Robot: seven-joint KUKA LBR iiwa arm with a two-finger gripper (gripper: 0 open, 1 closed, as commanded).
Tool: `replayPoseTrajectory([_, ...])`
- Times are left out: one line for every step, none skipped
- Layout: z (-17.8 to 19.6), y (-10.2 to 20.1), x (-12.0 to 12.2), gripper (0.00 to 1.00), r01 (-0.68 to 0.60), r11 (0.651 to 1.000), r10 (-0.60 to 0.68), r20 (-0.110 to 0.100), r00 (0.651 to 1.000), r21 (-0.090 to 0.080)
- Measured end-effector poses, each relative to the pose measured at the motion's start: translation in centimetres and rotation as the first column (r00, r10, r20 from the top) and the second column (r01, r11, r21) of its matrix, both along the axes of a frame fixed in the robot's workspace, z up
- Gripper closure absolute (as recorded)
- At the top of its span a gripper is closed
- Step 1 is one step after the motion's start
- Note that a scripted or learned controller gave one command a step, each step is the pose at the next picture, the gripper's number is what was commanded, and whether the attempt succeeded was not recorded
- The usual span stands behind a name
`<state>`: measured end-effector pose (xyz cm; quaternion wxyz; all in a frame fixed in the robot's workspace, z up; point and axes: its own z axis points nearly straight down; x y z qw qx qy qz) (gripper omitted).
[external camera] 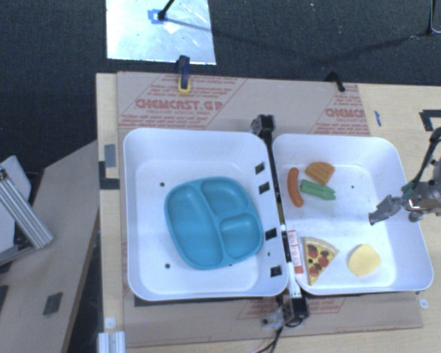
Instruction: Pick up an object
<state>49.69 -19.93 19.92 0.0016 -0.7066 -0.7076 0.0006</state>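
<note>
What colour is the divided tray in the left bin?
Light blue, almost turquoise; the divided tray shows plainly in the camera view, against the white left bin.

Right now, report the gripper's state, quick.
Gripper: over the right bin, above the yellow cheese; open or shut cannot be told, and nothing seen held.

A robotics lab is indicated by two shallow white plastic bins [206, 147] clamped side by side on a tan wooden counter [294, 98] covered with printed protective film, aluminium framing rails [15, 208] at the left, cables, and dark carpeted floor [44, 50].
</note>
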Motion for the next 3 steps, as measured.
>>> replayPoseTrajectory([-4.2, 0.4, 0.1, 0.0, 0.001, 1.0, -0.001, 0.001, 1.0, 0.0])
replayPoseTrajectory([-8.5, 0.7, 0.4, 0.0, 0.0, 1.0, 0.0, 0.002, 1.0, 0.0])
replayPoseTrajectory([-7.2, 0.6, 0.5, 1.0, 0.001, 1.0, -0.001, 0.006, 1.0, -0.003])
